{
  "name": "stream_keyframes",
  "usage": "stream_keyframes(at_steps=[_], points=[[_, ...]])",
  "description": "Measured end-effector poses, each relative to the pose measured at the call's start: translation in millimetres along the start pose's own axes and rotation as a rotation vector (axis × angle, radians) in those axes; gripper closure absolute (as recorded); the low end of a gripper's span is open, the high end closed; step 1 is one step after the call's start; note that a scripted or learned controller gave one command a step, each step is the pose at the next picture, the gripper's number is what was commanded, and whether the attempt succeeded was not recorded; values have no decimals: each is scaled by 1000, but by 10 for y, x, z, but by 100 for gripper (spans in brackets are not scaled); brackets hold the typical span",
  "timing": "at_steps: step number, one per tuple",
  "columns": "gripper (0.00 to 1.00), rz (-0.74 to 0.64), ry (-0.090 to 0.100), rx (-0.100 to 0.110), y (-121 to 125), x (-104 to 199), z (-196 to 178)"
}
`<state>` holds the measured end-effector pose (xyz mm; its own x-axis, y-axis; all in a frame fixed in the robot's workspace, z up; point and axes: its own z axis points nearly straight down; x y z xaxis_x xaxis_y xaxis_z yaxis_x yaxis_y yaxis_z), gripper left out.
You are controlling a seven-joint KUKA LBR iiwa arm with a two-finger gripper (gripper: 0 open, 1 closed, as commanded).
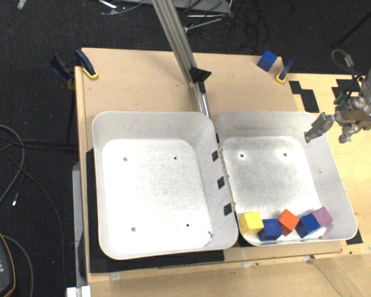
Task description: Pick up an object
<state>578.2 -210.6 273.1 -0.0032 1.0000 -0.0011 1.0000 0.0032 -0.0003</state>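
- Tool (pixel 331 130) at the right bin's (pixel 269 166) far right edge, fingers spread, nothing between them.
- Blocks along that bin's near wall: yellow (pixel 251 221), blue (pixel 270 229), orange (pixel 289 220), blue (pixel 308 224), purple (pixel 322 216).
- Row's long axis follows that wall.
- Bare floor beyond them.

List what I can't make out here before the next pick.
- Arm: cut off by the camera view's right edge; just the end effector shows.
- Blue blocks: partly hidden behind the orange block.
- Purple block: pale against the bin wall, outline unclear.
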Motion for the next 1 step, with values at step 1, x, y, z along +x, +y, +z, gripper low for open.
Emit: stream_keyframes(at_steps=[1], points=[[0, -2, 4, 7, 110, 567, 1277]])
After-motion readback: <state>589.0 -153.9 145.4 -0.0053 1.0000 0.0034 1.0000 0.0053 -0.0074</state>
